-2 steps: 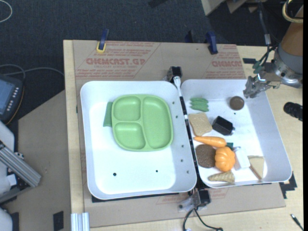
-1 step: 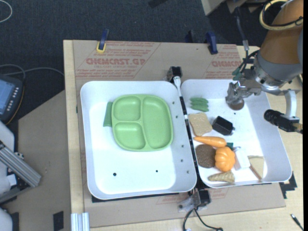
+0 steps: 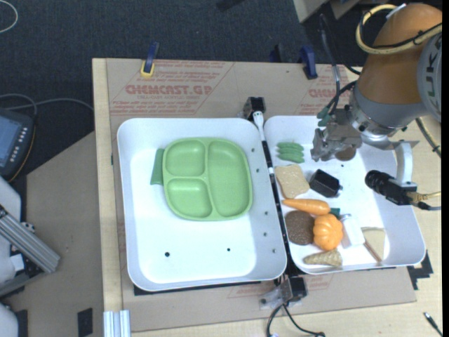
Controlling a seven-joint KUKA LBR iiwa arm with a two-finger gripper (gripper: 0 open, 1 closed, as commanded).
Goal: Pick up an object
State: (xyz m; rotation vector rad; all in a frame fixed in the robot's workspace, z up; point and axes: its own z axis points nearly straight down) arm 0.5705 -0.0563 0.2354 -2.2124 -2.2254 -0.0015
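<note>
My gripper (image 3: 328, 148) hangs over the back of the right bin (image 3: 414, 232), under the grey and orange arm. Just left of it lies a green pea pod (image 3: 290, 151). A black block (image 3: 325, 182) sits a little in front of and below it. Further forward are a bread slice (image 3: 292, 180), a carrot (image 3: 306, 206), a brown round patty (image 3: 299, 227), an orange pumpkin (image 3: 327, 232), a pale wedge (image 3: 376, 243) and a beige cone-shaped piece (image 3: 323, 260). I see nothing held in the gripper.
The left bin (image 3: 133, 188) holds a green divided plate (image 3: 207, 177). The rim between the two bins (image 3: 270, 181) runs just left of the food. A black cylinder on a bracket (image 3: 384, 184) sticks out from the arm over the right bin's right side.
</note>
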